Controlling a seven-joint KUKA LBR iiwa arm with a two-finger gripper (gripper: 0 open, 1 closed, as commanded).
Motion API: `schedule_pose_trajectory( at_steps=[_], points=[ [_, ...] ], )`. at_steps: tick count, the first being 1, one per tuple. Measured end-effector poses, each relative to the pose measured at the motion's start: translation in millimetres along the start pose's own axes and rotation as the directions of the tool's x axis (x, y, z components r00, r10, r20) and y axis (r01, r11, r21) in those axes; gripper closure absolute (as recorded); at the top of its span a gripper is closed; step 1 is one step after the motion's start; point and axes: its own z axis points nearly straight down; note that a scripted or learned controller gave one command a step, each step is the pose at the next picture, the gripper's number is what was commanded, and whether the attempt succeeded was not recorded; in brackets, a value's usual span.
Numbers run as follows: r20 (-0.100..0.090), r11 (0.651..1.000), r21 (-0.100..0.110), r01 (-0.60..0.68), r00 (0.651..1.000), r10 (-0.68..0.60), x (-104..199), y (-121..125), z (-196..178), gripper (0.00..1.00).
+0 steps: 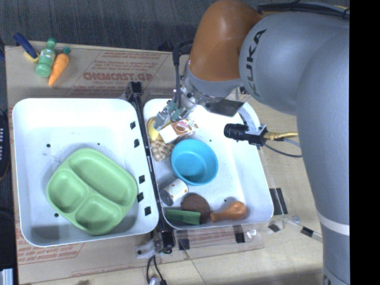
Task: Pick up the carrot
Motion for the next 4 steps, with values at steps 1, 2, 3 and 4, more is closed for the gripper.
schedule_pose_trajectory(
  at_steps=[1, 2, 3, 4],
  points=[
    [-0.001, 1.000, 0.000, 0.000, 1.000, 0.000, 0.4, 0.2, 0.3, 0.00],
    [0.012, 0.999, -0.013, 0.036, 0.999, -0.036, -40.9, 7.1, -142.4, 0.00],
    [-0.010, 0.997, 0.009, 0.082, 0.997, -0.082, 27.9, 43.7, 47.0, 0.00],
    [0.010, 1.000, -0.013, -0.023, 1.000, 0.023, 8.6, 59.4, -94.3, 0.00]
  ],
)
